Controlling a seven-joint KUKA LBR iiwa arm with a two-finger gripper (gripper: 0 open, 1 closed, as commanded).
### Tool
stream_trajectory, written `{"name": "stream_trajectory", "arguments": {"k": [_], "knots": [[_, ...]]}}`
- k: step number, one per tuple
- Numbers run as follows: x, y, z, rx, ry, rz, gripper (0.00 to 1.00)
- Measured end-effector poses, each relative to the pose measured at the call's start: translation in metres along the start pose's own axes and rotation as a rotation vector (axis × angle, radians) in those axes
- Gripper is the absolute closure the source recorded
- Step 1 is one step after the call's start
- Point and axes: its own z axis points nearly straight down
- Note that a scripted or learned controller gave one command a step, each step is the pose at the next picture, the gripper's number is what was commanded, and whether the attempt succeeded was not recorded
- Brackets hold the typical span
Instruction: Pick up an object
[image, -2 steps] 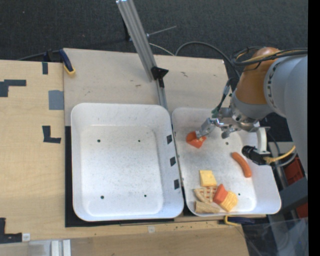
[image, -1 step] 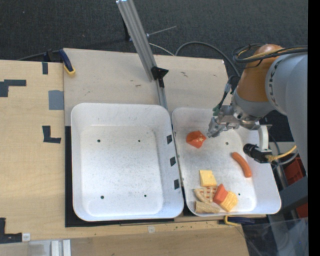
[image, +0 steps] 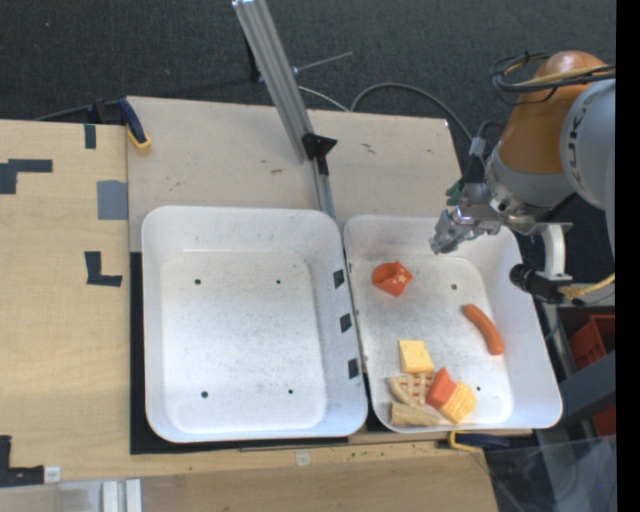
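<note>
Even, diffuse light falls from above, bright enough to push the two white bins (image: 240, 320) close to washed out. Shadows are soft and short; a dark strip lies under the left bin's near edge. The pale counter (image: 60, 330) shows no hard glare. Detail is coarse and slightly soft overall, and the end effector (image: 447, 237) looks mildly blurred.

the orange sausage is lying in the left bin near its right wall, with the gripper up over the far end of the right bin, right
Not quite. The camera view shows the orange sausage lying in the right bin, not the left one, near its right wall. The rest holds: the gripper is over the far end of that right bin.
</note>
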Motion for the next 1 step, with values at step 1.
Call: {"name": "stream_trajectory", "arguments": {"k": [1], "knots": [[0.0022,0.0008,-0.0430,0.001,0.000,0.000,1.00]]}}
